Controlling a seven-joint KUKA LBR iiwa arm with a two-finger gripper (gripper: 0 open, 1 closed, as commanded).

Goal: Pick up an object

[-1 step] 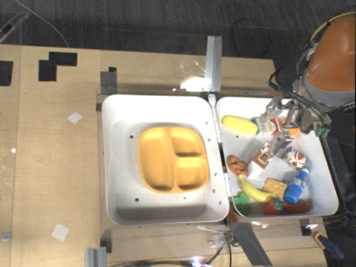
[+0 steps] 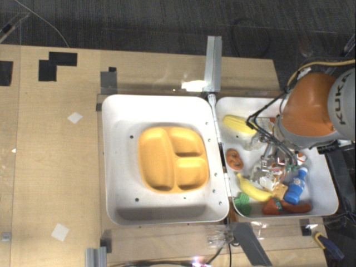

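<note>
The right bin (image 2: 331, 200) holds several small objects: a yellow corn cob (image 2: 237, 124) at the back left, a brown pretzel-like piece (image 2: 234, 159), a banana (image 2: 253, 189), a green piece (image 2: 242, 201), a blue bottle (image 2: 297, 184) and red items (image 2: 273, 206) along the front. My gripper (image 2: 272, 171) hangs low in the middle of this bin, just behind the banana and left of the blue bottle. A white and red item lies right under it. The arm's orange band (image 2: 308, 105) covers the bin's back right part.
The left bin (image 2: 119, 207) holds a yellow divided tray (image 2: 172, 157) in its middle. A metal post (image 2: 213, 65) stands behind the wall between the bins. Wooden bench surface spreads to the left, with black marks at its back left.
</note>
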